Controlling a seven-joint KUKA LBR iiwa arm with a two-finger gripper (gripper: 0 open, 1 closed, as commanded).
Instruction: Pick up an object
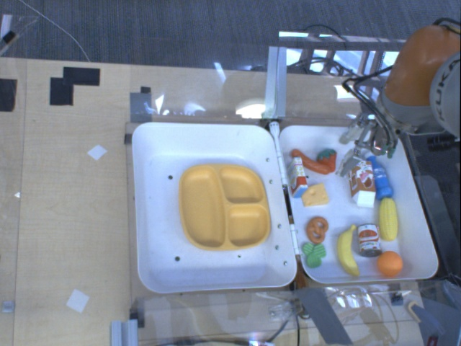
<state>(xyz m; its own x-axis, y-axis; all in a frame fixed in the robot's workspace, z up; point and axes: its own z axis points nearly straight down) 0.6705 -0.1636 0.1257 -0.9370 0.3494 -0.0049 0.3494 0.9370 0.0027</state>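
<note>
My gripper (365, 147) hangs over the back of the right bin (425, 244), open, with nothing between its fingers. Just below it stand a brown-and-white carton (361, 184) and a blue bottle (381, 179). Left of it lies a carrot (315, 161) with a green top. Further objects in that bin are a small red-and-white bottle (297, 174), a cheese wedge (315, 195), a pretzel (317, 227), a green piece (313, 254), a banana (348, 251), a can (369, 240), a corn cob (388, 218) and an orange (390, 264).
The left bin (155, 193) holds a yellow divided plate (224, 206). A metal divider (284, 193) separates the two bins. A metal frame (277, 78) rises behind the right bin, and the arm's orange band (418, 63) sits at the upper right.
</note>
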